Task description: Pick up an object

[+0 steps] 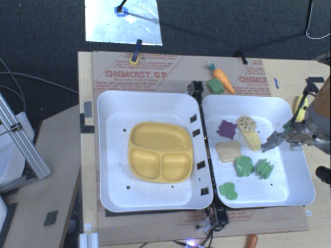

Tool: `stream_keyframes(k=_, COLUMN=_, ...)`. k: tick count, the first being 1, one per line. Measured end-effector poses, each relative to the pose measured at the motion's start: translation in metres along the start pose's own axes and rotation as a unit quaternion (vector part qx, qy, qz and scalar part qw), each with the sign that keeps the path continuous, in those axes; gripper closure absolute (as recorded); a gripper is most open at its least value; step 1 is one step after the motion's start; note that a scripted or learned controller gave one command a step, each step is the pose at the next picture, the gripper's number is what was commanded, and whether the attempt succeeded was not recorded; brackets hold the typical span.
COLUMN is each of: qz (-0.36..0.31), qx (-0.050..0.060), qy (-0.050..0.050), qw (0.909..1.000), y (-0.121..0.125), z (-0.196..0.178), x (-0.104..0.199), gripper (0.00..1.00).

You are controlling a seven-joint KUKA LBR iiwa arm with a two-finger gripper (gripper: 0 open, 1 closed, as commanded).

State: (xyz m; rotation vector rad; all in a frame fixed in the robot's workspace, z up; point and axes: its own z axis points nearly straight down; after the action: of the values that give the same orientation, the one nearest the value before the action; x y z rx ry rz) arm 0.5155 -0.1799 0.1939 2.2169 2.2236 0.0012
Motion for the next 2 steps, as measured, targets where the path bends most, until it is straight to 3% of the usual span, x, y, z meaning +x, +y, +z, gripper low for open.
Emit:
stream_keyframes(k=1, qz=-0.001, qx=-0.009, qy=-0.002, qw=1.0000, y=-0.027, z=-0.159, x=0.010, gripper=0.00)
stream_keyframes(k=2, qz=-0.004, qx=-0.010, qy=-0.001, qw=0.9999, y=-0.027, z=-0.298, x=0.065, gripper=0.00)
